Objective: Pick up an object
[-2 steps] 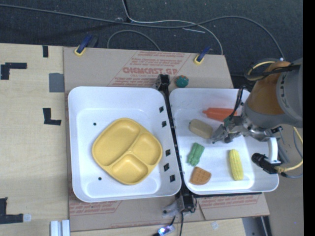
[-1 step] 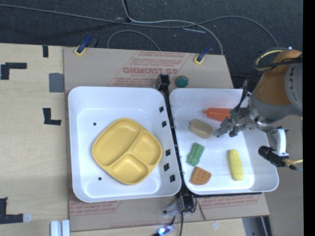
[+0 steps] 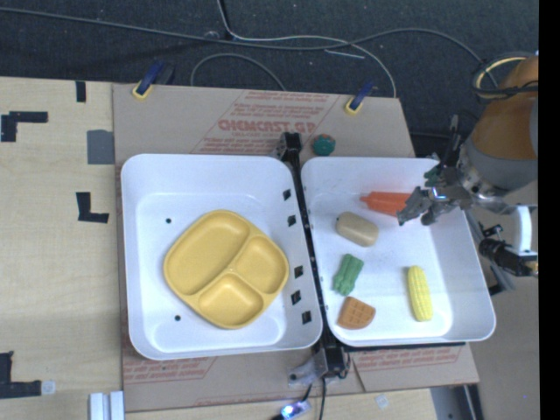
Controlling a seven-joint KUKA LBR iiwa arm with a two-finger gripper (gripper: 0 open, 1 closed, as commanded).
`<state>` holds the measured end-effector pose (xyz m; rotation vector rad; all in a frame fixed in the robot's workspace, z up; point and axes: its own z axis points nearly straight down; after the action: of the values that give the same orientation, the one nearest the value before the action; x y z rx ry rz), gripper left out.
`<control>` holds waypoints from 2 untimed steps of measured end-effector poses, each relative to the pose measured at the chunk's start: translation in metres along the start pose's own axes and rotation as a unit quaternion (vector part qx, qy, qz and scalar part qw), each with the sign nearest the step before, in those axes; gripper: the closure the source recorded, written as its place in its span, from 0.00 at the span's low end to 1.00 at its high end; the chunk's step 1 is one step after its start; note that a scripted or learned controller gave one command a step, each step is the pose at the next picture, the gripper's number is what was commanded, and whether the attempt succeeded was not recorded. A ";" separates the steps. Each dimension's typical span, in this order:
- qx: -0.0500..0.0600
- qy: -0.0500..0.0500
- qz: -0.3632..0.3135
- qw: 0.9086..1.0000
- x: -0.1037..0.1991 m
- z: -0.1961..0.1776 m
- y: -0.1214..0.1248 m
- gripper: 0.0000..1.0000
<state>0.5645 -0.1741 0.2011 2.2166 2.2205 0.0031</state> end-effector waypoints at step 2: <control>0.003 0.001 -0.002 1.000 0.049 -0.040 0.022 1.00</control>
<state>0.5866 -0.1248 0.2414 2.2157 2.2289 -0.0008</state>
